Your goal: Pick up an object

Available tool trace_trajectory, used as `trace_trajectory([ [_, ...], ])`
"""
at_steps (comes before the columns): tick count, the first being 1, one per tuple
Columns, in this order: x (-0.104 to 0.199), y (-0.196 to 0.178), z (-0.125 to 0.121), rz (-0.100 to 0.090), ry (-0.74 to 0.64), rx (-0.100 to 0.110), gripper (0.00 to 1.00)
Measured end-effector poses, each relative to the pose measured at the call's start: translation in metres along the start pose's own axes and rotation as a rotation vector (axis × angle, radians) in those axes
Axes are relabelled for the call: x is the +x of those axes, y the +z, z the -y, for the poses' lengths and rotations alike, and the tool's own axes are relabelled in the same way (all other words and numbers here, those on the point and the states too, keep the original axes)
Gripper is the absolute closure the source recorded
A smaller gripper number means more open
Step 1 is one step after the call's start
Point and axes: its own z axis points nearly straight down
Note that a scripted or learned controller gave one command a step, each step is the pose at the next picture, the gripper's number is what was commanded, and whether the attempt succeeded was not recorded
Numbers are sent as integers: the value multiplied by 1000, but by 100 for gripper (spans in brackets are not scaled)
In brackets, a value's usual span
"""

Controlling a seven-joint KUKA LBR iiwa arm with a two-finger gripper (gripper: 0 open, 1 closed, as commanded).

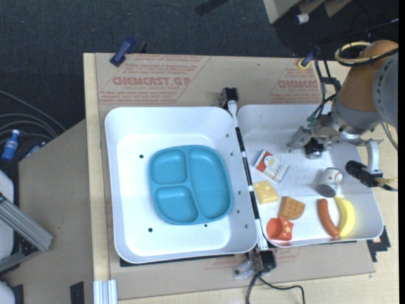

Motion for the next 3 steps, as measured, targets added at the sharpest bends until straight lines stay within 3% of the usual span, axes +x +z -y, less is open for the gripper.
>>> trace_trajectory([
  [1,0,-10,0,1,-2,-1,100],
  [2,67,-127,38,-1,0,0,100],
  [3,156,-159,100,-2,0,5,100],
])
